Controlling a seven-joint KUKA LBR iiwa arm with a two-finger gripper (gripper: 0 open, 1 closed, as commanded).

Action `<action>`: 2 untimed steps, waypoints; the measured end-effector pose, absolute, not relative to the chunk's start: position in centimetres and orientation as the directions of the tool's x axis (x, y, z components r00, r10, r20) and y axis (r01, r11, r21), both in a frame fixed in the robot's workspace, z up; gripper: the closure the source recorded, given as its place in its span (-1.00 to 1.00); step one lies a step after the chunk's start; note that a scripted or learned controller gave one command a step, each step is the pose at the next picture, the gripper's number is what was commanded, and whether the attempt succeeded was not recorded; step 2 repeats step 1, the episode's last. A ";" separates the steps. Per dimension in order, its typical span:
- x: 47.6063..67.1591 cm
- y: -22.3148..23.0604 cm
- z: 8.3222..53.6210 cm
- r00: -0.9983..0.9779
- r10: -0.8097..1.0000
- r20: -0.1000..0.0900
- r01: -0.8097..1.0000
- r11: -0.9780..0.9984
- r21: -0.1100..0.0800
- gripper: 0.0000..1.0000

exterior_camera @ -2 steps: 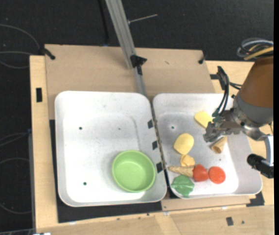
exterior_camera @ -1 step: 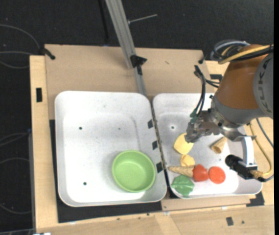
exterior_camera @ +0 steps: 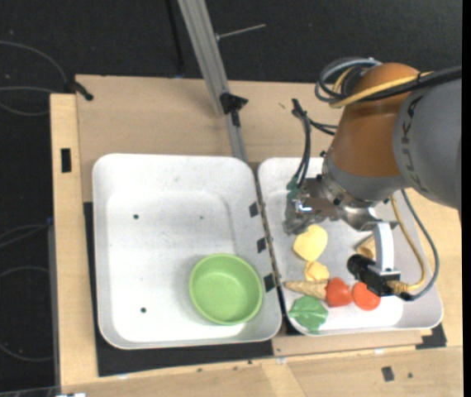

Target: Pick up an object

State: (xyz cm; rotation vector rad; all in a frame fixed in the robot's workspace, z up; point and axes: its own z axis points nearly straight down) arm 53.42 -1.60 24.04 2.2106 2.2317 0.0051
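Observation:
My gripper (exterior_camera: pixel 298 212) hangs low over the upper left of the right bin (exterior_camera: pixel 421 317), under the grey and orange wrist. Just below it lies a pale yellow piece (exterior_camera: pixel 310 243), close to the gripper or touching it. A smaller yellow piece (exterior_camera: pixel 316 271) lies below that. A tan cone-shaped piece (exterior_camera: pixel 304 287) lies beside a red piece (exterior_camera: pixel 337 292) and an orange-red piece (exterior_camera: pixel 367 298). A green piece (exterior_camera: pixel 308 313) rests at the bin's front left corner. A small teal bit (exterior_camera: pixel 292 186) shows by the wrist.
The left bin (exterior_camera: pixel 136 197) holds a green bowl (exterior_camera: pixel 225 289) at its front right. A grey metal pole (exterior_camera: pixel 211 64) slants up from between the bins. The divider (exterior_camera: pixel 264 230) between the two bins runs just left of the gripper.

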 end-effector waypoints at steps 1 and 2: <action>54.5 4.3 24.8 -0.009 1.000 0.002 1.000 0.009 0.001 1.00; 54.5 4.3 24.8 -0.009 1.000 0.002 1.000 0.009 0.001 1.00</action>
